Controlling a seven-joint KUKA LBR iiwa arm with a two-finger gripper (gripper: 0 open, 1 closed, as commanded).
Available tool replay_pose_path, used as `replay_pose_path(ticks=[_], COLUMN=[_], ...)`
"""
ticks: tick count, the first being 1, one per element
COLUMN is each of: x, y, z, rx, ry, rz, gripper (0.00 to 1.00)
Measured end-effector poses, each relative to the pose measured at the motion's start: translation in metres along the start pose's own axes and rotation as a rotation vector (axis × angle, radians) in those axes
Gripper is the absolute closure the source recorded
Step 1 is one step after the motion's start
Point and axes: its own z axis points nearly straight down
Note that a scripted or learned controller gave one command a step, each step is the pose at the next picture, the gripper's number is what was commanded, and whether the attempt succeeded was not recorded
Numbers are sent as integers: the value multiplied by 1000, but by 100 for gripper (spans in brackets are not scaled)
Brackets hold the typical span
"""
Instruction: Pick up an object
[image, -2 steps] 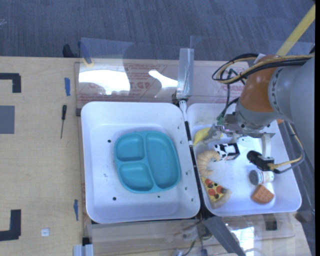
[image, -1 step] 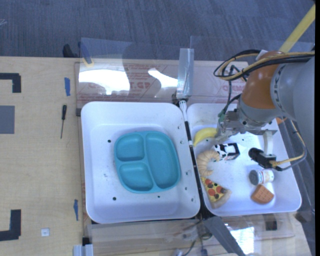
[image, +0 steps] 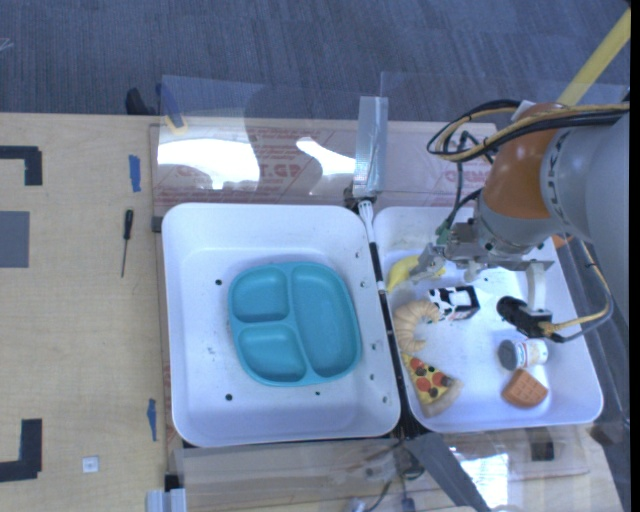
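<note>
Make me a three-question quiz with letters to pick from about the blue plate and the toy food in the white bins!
1. Where does the teal three-section plastic plate lie?
A. left white bin
B. right white bin
C. wooden bench

2. How many sections does that plate have?
A. two
B. three
C. five

3. How does the toy pizza slice lie?
A. stacked on the plate
B. flat on the right bin's floor
C. propped upright on the bench

Answers: 1 A, it fills the left bin's middle. 2 B, ridges split it into three. 3 B, it lies flat near the divider.

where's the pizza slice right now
The pizza slice lies in the right bin, near its front-left corner, just below the croissant.
</note>
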Motion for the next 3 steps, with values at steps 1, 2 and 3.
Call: replay_pose_path(ticks=[1, 2, 3], x=[0, 0, 1], y=[1, 1, 2], z=[-11, -10, -21], rx=[-4, -3, -7], ry=[-1, -1, -1], rz=[-1, -1, -2], gripper=[100, 0, 100])
